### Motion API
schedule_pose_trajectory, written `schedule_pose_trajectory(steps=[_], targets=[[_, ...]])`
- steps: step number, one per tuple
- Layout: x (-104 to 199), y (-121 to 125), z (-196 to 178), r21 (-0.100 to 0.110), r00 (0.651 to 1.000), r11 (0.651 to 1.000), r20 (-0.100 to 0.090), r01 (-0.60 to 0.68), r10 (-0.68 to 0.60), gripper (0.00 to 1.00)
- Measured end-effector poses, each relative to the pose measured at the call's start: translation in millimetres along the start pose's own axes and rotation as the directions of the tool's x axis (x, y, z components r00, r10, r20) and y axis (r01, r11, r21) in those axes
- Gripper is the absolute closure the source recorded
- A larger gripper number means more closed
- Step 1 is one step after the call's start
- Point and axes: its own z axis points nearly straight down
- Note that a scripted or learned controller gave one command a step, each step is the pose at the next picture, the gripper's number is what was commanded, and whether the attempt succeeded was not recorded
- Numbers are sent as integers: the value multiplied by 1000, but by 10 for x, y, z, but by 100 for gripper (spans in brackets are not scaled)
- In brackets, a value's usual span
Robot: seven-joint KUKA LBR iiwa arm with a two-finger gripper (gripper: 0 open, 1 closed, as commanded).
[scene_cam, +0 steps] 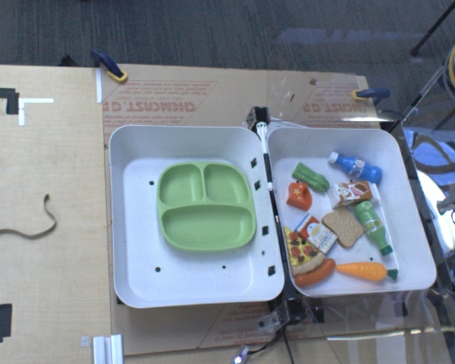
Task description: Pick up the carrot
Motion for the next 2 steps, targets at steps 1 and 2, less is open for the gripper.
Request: schedule_pose_trajectory(steps=[1, 2], targets=[[0, 1, 2, -1, 1000, 1000, 0, 1, -1, 0], [0, 1, 2, -1, 1000, 1000, 0, 1, -1, 0]])
